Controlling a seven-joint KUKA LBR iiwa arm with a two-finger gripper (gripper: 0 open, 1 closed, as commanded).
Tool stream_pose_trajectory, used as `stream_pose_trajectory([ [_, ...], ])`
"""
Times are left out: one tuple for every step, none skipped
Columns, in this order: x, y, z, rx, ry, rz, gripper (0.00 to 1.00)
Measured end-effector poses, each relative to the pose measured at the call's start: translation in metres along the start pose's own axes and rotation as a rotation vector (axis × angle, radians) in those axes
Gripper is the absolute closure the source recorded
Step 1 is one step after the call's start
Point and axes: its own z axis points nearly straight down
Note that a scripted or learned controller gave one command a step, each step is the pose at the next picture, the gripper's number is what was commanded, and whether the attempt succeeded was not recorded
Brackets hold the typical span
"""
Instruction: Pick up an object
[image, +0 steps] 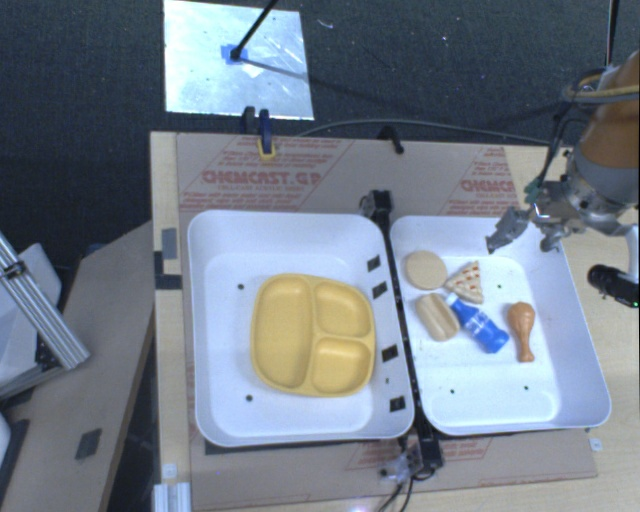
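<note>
In the right bin (560, 390) lie several toy foods: a round tan cookie (425, 269), a pizza slice (466, 282), a hot dog bun (436, 317), a blue bottle (479, 325) and a brown chicken drumstick (522, 329). My gripper (528, 230) hangs over the far right corner of that bin, above and behind the pizza slice. Its two dark fingers are spread apart with nothing between them.
The left bin (215, 330) holds a yellow divided plate (312, 333). A black hinge strip (392, 300) runs between the bins. A metal sheet (238, 58) lies behind the bench, and an aluminium rail (35, 305) stands at the left.
</note>
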Motion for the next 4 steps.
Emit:
stream_pose_trajectory([
  [0.0,0.002,-0.007,-0.012,-0.002,-0.002,0.0],
  [0.002,0.003,0.055,-0.009,-0.001,-0.001,0.0],
  [0.005,0.0,0.117,-0.007,0.0,-0.001,0.0],
  [0.006,0.001,0.153,-0.009,-0.001,-0.001,0.0],
])
